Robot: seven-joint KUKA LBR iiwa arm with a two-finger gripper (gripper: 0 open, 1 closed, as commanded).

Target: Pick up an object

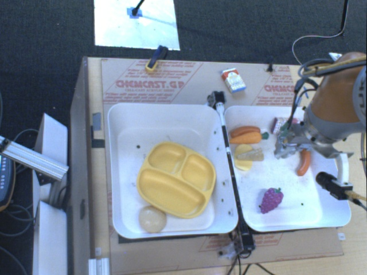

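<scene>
the grey metal claw (pixel 285 144) at the end of the grey arm with the orange band (pixel 338 99) hangs low over the upper right part of the right shallow white plastic bin (pixel 335 213). whether the claw is released or clenched cannot be told from this slanted view, and nothing can be seen gripped in it.

just right of the claw lies a small orange-red toy sausage (pixel 303 162), set almost upright in the view, close to the claw but not visibly in it. just above-left of the claw a small pink-and-white packet (pixel 279 124) peeks out at the bin's back edge. to the claw's left lies an orange toy carrot with a green stub (pixel 246 134), lengthwise across the bin, and beneath it a pale yellow wedge of toy cheese (pixel 246 157), near the divide between the bins. lower down, towards the front of the same bin, rests a purple toy bunch of grapes (pixel 271 200), well apart from the claw.

the left shallow white plastic bin (pixel 123 153) bears a yellow plastic tray with three compartments (pixel 176 179), tilted in the view, and a pale cream round ball-like object (pixel 152 219) touching the tray's lower left edge.

behind the bins, on the brown printed cardboard sheet (pixel 189 79), lies a small red-and-white carton (pixel 233 80).
</scene>
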